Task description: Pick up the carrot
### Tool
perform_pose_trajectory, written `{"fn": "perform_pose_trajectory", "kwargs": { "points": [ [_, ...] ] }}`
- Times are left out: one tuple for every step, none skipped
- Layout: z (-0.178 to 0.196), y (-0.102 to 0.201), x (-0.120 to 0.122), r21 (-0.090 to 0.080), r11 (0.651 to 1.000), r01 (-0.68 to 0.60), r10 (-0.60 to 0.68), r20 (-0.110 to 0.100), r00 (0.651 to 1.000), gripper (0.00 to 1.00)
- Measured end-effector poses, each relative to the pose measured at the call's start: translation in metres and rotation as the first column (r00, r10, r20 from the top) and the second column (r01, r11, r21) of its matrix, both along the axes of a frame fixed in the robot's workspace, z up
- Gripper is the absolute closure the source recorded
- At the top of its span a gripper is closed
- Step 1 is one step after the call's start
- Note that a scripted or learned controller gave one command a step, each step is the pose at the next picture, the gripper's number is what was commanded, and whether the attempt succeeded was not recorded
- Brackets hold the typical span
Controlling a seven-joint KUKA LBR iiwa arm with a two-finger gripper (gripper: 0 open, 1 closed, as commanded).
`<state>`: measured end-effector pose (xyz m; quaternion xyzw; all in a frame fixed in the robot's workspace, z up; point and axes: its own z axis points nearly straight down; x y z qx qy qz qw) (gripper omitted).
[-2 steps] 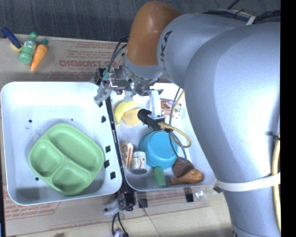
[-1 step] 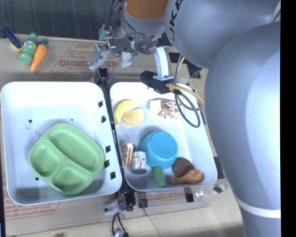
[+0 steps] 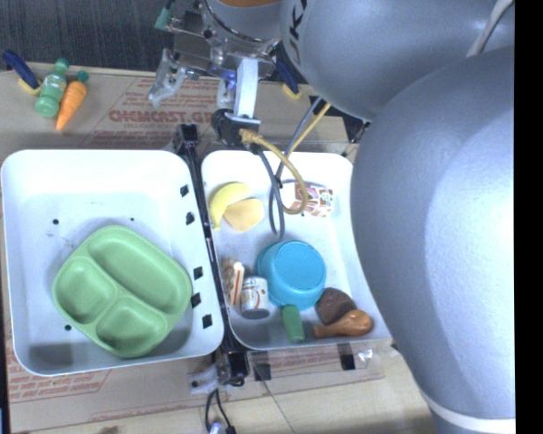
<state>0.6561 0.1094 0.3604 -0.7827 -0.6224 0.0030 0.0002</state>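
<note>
The carrot (image 3: 70, 103), orange with a green top, lies on the cardboard bench behind the left bin's far left corner, outside both bins. A green toy bottle (image 3: 50, 92) rests right beside it. My gripper (image 3: 204, 81) hangs above the back edge where the two bins meet, well to the right of the carrot. Its fingers (image 3: 166, 78) stand apart with nothing between them.
A green divided plate (image 3: 122, 287) lies in the left bin (image 3: 18, 242). The right bin (image 3: 344, 174) holds yellow fruit pieces (image 3: 232, 206), a blue cup (image 3: 291, 273), a small can (image 3: 253, 297), a drumstick (image 3: 341, 316) and a green piece (image 3: 292, 324). A blue item (image 3: 19, 69) lies by the bottle.
</note>
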Motion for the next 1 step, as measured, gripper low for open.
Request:
{"fn": "perform_pose_trajectory", "kwargs": {
  "points": [
    [-0.1091, 0.0802, -0.0031, -0.003, 0.998, 0.059, -0.059, -0.011, 0.998, 0.0]
  ]
}}
